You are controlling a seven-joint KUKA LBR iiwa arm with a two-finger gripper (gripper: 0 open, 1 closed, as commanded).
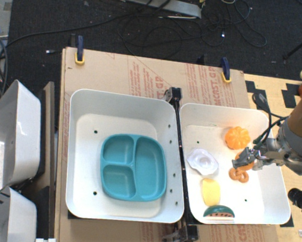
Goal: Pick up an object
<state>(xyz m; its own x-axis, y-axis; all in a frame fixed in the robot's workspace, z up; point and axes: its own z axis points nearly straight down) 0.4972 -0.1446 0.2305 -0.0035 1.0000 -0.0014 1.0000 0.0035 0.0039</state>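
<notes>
Nearest, a watermelon slice [219, 211] is lying against the front wall of the right bin [271, 203], with a pale yellow piece [210, 191] just behind it, both loose and apart, probably so each can be taken singly. Beyond them, the hand [243, 164] is hovering low over a small orange pretzel-shaped ring [238, 175], seemingly the object it is aiming for; whether it is released or clenched I cannot tell. A white cup-like piece [202, 161] is sitting beside it, and an orange fruit [237, 137] further back. Across the divider, the left bin [87, 111] is carrying a teal divided plate [133, 167].
</notes>
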